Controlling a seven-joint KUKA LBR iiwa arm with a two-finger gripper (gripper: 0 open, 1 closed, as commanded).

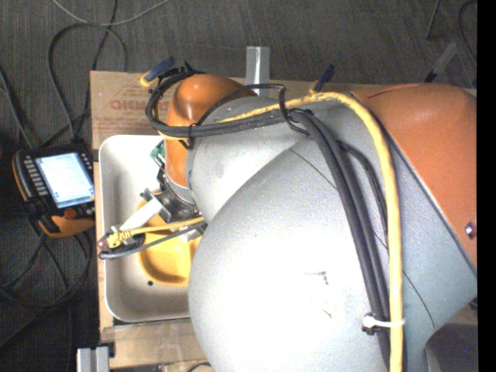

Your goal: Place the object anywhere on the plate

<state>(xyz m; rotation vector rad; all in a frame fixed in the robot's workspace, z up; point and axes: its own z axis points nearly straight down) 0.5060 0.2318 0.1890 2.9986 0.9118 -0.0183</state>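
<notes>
Grey carpet surrounded bench (116, 91). Arm (310, 231) covered white bin (116, 208); yellow plate (163, 266) at 8 o'clock. Gripper state: cannot tell.

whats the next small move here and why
Probably a short lift straight up, to clear the view. The arm covers most of the white bin, with a yellow plate showing just below its wrist. I can't tell whether the hand holds anything, so lowering or releasing would be blind.

The grey arm (310, 246) fills most of the frame — cables (349, 177) run along it. Below it, a yellow plate (164, 266) lies in the white bin (116, 208).
</notes>
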